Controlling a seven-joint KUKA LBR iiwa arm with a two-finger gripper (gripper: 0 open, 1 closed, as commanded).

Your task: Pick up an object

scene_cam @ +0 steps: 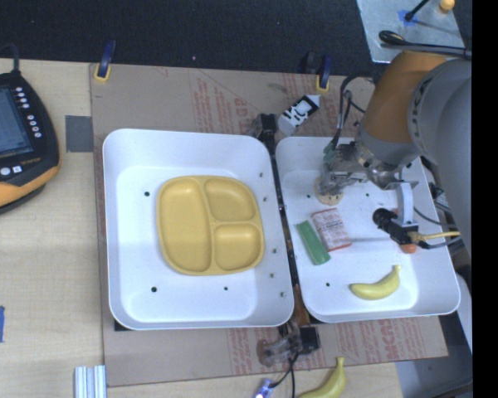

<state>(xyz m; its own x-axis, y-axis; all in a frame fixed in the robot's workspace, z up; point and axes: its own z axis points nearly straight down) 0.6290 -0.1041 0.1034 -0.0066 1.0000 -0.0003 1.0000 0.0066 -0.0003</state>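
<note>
Round tan object [327, 192] sits at the back of the right bin [448, 301], and we have the hand [339, 171] down right over it. Whether the hand is spread or pinching, we cannot tell. Nothing looks lifted yet, so the pick remains.

A light wooden bench [41, 264] (brown cardboard sheet [191, 98] clamped on top) meets dark carpeted floor [191, 11] behind.
</note>
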